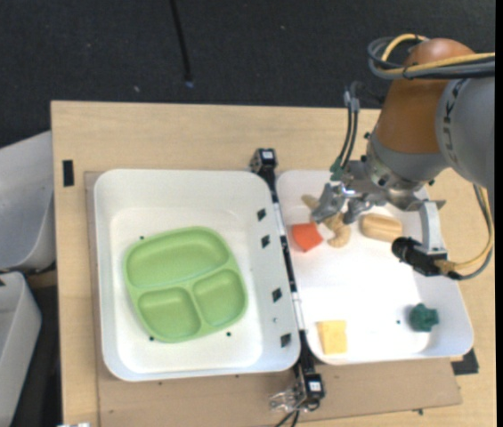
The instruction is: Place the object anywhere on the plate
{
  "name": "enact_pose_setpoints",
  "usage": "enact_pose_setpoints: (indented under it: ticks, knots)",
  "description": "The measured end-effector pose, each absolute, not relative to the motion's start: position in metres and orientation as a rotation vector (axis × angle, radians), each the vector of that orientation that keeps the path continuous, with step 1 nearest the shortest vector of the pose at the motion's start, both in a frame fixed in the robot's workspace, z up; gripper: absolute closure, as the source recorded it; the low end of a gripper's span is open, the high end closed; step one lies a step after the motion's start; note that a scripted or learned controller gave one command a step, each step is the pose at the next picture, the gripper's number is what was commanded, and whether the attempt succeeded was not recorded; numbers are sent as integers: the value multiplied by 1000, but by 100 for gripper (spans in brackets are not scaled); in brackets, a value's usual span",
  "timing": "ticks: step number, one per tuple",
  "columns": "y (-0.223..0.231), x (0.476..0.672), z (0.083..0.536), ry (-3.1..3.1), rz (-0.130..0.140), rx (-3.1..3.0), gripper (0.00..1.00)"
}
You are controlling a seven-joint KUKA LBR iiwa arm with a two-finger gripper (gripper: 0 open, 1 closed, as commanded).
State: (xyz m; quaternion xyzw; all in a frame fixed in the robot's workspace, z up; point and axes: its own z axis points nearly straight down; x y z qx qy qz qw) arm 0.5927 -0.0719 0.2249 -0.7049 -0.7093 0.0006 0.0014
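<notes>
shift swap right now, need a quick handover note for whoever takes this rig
Hand: low over the back of the right bin, among the items there; whether it is open or shut cannot be told, and no grasp is visible.
Things: green divided plate lies in the left bin, nothing on it. Right bin holds an orange block, tan pieces by the hand, a yellow block and a dark green piece.
Done: nothing placed.
Left: grasp one object, carry it over, set it on the plate.
</notes>
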Motion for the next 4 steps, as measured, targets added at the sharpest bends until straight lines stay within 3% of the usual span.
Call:
enact_pose_setpoints:
  ticks: [2, 3, 4]
  knots:
    - [39, 597, 230, -2229, -1, -2211, 100]
    - [92, 608, 224, -2228, 1, -2212, 100]
    - [88, 607, 225, -2224, 5, -2217, 0]
